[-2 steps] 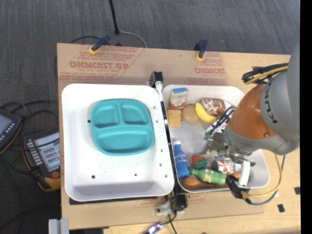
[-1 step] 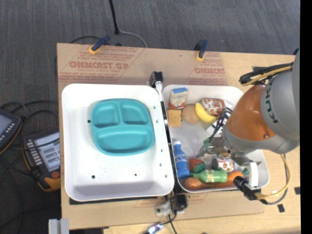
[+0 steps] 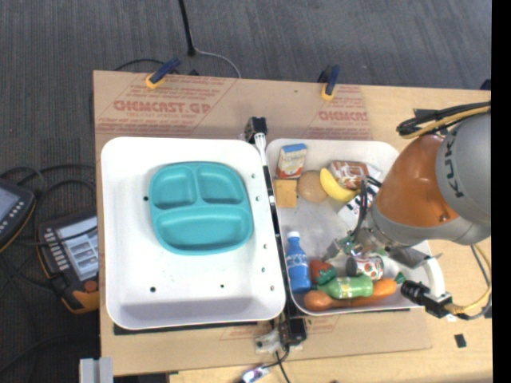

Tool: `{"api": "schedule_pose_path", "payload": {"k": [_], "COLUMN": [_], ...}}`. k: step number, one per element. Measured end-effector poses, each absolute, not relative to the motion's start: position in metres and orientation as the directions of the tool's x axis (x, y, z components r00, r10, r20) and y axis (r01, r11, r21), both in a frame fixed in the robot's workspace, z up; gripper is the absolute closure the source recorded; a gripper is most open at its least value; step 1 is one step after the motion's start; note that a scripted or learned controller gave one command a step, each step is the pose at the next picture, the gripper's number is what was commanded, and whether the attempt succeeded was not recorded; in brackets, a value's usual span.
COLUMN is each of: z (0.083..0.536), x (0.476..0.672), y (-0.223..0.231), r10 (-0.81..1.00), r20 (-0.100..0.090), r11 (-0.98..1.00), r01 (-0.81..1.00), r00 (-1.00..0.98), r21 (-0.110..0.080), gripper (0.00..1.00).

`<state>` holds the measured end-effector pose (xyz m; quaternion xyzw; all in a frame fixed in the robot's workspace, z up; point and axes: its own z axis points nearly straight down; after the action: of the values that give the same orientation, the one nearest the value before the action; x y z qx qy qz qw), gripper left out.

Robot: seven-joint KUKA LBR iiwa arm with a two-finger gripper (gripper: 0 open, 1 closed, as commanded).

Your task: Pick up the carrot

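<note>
Two white bins sit side by side on a cardboard-covered bench [image 3: 160,102]. The left bin [image 3: 128,294] holds a teal divided tray [image 3: 201,207], sitting about centre. The right bin [image 3: 375,145] is crowded with toy food and packaging.

The carrot [image 3: 385,289] lies along the near edge of the right bin, orange, pointing right, partly covered by a green bottle [image 3: 351,288] lying across it. Just left of those sit a red-orange piece [image 3: 317,299] and a blue bottle [image 3: 296,263] lying lengthwise by the bin's left wall. At the far end are a small carton [image 3: 292,159], a tan block [image 3: 285,192], a brownish round thing [image 3: 310,187], a banana [image 3: 335,185] and a red-and-white packet [image 3: 349,171].

The arm [image 3: 435,186] comes in from the right, its orange band over the right bin's right half. The gripper [image 3: 361,250] is low over the clutter in the near half of the bin, just above the green bottle and carrot. Cannot tell the state of the jaws; the wrist hides them. Cannot tell whether anything is touched.

Two clamps [image 3: 162,73] [image 3: 328,83] pin the cardboard at the far edge.
</note>
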<state>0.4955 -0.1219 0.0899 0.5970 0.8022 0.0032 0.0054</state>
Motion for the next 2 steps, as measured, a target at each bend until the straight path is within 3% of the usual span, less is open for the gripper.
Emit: {"api": "schedule_pose_path", "payload": {"k": [1,2], "z": [0.089,0.089], "x": [0.495,0.524], "y": [-0.122,-0.104], "r10": [0.958,0.962], "r20": [-0.007,-0.010], "r11": [0.287,0.272], "r01": [0.958,0.962], "r00": [-0.287,-0.272], "r21": [0.012,0.008], "gripper": [0.00,0.00]}}
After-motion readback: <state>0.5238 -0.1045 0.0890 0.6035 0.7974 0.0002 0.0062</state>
